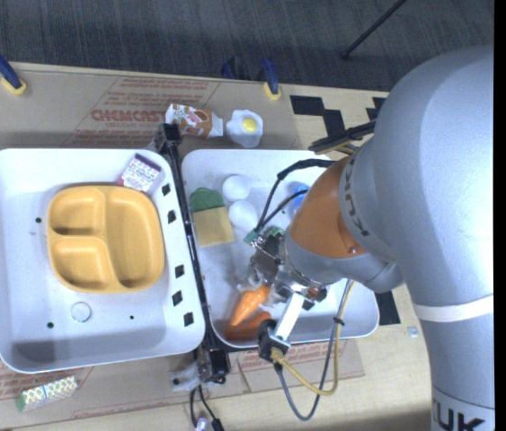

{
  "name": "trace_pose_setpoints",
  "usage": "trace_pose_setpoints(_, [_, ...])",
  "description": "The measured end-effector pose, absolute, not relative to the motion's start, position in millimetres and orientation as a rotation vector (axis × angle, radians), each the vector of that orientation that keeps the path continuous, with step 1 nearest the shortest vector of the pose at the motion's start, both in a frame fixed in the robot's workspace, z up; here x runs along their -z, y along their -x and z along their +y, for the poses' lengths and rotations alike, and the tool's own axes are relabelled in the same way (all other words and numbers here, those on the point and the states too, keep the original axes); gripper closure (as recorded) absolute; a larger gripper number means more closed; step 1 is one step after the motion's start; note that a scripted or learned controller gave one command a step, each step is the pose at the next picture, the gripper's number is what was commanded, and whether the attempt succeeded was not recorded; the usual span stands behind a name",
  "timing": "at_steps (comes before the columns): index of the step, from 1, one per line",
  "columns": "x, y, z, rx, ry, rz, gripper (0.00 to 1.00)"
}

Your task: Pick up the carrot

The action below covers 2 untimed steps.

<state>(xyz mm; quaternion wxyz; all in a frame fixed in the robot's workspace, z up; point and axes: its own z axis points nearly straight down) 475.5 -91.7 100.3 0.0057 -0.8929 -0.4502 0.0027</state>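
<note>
At the far left, low on the desk [19,88], a small patterned packet [48,391] lies outside the bins. The left bin [5,241] holds a yellow divided plate [106,236], and a small pink-and-white packet [141,173] sits at the upper right corner of this plate. Above the place where the two bins meet, a small carton [191,119] and a yellow and white object [245,127] rest on the desk. In the right bin [212,164], a green and yellow sponge [209,215] lies near the left wall, and two white round objects [239,200] are just beside it. The carrot [251,305] lies in the lower part of this bin, tilted, above a darker orange object [242,329]. The gripper [269,287] is directly at the carrot, touching or almost touching its upper end; I cannot tell how far it is open or if it has hold of the carrot. The grey arm [432,196] comes from the right.
</note>
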Motion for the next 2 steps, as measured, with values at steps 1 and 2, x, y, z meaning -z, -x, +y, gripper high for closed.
trace_pose_setpoints(1, [-147, -476.0, -126, -0.004, 2.924, -1.138, 1.00])
trace_pose_setpoints(2, [-91, -475.3, -101, -0.006, 2.938, -1.096, 1.00])
